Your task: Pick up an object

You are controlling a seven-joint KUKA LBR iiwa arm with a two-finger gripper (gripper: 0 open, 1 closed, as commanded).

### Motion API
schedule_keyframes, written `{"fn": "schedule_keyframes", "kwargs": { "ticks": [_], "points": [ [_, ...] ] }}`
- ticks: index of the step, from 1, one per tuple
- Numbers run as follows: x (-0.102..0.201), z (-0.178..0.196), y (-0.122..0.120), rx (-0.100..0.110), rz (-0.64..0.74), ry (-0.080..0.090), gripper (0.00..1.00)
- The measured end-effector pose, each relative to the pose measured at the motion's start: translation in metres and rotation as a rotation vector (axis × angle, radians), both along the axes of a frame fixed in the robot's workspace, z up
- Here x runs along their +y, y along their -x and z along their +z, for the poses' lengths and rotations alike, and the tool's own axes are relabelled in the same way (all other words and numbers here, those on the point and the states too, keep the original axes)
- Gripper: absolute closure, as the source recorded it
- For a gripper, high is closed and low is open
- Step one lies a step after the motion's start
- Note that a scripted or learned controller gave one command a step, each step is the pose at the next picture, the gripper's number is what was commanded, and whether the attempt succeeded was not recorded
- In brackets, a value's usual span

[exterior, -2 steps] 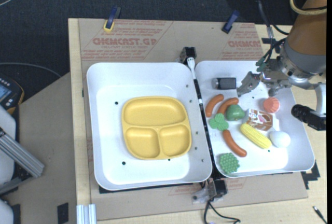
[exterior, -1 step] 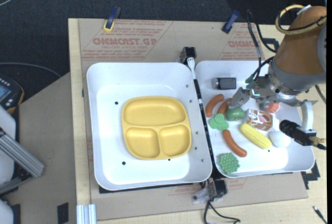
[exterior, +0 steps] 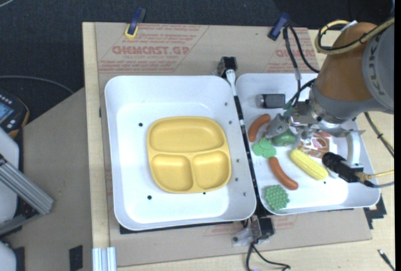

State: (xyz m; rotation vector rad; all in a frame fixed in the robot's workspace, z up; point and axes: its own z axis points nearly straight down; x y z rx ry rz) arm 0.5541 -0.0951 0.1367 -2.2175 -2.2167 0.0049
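Here the end effector hangs low over the green toy, apparently to grab it, though its grip is unclear.

left bin: yellow tray | right bin: corn (arm above), sausage

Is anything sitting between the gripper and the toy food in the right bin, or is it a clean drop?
Nothing visible blocks it. The gripper is already down among the items in the right bin, beside the green piece and upper sausage. The corn and lower sausage lie just below it, crowding any grasp.
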Motion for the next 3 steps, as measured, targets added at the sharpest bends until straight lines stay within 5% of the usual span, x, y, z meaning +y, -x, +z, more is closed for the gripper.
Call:
{"fn": "schedule_keyframes", "kwargs": {
  "ticks": [1, 2, 3],
  "points": [
    [0.000, -0.034, -0.003, -0.017, 0.000, 0.004, 0.00],
    [0.000, -0.028, -0.002, -0.012, -0.001, 0.004, 1.00],
    [-0.004, 0.016, -0.005, -0.012, 0.000, 0.004, 1.00]
  ]
}}
